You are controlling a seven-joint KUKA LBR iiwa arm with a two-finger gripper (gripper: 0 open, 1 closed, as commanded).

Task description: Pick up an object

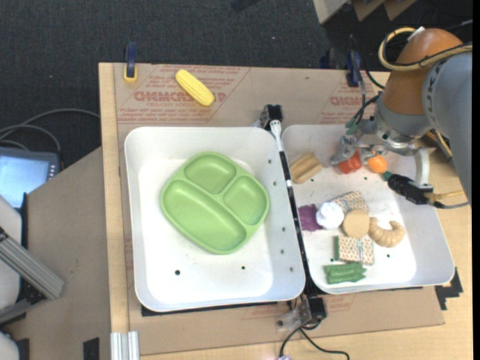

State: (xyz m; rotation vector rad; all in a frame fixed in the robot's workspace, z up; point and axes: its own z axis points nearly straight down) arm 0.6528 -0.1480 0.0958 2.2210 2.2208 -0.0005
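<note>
Red toy [349, 164] lies at the far end of the right bin [424, 257]. A green plate [214, 202] sits in the left bin [154, 265]. The gripper [353, 149] hangs just over the red toy; I cannot tell whether it is released or clenched.

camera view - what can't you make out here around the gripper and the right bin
- Gripper: too small and crowded by the wrist to tell open from shut, or whether it touches the red object.
- Red object and orange object: partly hidden by the gripper, so their shapes are unclear.
- Arm: cut off by the right edge.
- Right bin pile: items overlap, and the purple piece is partly hidden by the white one.
</note>
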